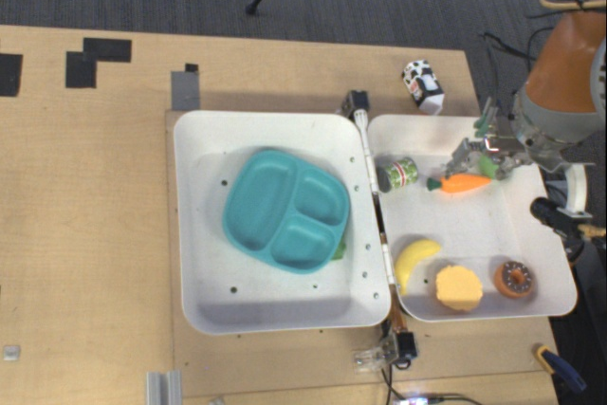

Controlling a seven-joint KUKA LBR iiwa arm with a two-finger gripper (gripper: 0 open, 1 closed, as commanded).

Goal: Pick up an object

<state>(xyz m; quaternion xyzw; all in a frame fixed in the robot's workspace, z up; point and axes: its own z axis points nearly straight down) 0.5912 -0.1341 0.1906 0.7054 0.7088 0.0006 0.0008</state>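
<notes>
While its finger state stays unreadable, gripper (486,156) just over carrot (463,184) in right bin (560,294)

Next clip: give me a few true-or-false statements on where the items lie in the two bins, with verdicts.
1. The teal divided plate lies in the left bin. True.
2. The toy carrot lies in the left bin. False: it lies in the right bin, just by the gripper.
3. The banana lies in the right bin near the divider. True.
4. The small green can stands upright outside both bins. False: it lies on its side in the right bin.
5. The black-and-white carton sits on the bench beyond the bins. True.
</notes>
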